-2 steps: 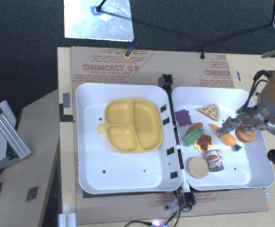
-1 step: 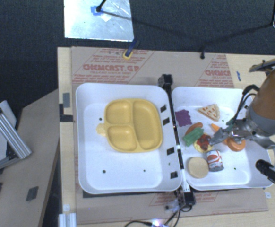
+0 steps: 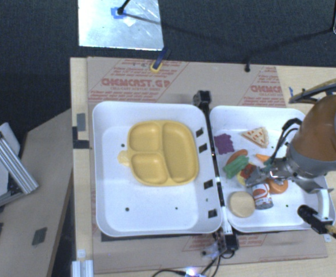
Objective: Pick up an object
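We find the gripper (image 3: 259,180) low in the right bin (image 3: 315,196), its metal tips down among a heap of toy food, but we cannot tell how it is set or whether anything is in it, since the wrist hides much of it from above. The tips sit just above a small can (image 3: 262,197) with a red and white label, which lies tilted against a round bun (image 3: 241,204); we judge the can the likeliest target, because it is the thing directly under the tips. Touching that spot are a green pepper (image 3: 235,165) and orange pieces (image 3: 277,185), so a grasp here could nudge neighbours. Farther up lie a purple piece (image 3: 224,142) and a pizza slice (image 3: 256,136), apart from the heap and easier to isolate. The left bin (image 3: 107,172) holds a yellow tray (image 3: 159,153), well away from the arm.
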You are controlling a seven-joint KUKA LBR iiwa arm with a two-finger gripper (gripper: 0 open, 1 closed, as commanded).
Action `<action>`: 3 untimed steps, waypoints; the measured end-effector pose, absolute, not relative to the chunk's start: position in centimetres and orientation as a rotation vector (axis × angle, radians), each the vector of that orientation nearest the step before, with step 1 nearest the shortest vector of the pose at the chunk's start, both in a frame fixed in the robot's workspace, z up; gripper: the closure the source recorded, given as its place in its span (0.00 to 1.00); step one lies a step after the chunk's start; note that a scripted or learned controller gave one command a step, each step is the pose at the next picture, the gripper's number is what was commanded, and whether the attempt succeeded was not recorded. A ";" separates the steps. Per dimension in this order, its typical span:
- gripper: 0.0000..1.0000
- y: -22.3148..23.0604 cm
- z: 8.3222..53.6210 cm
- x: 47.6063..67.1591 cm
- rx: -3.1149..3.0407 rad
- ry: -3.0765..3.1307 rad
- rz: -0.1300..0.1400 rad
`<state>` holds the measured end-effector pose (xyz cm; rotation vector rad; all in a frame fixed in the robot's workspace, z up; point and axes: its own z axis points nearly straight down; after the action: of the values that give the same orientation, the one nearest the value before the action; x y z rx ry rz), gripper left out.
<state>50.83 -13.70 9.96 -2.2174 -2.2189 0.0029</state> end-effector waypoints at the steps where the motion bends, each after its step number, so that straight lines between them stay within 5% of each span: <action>1: 0.00 -13.7 9.0 51.1 -2.224 -2.224 -0.006; 2: 1.00 -14.3 10.3 51.5 -2.244 -2.238 -0.011; 3: 1.00 -14.9 16.2 50.9 -2.225 -2.224 -0.004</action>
<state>50.91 -14.87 16.17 -2.2253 -2.2245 -0.0044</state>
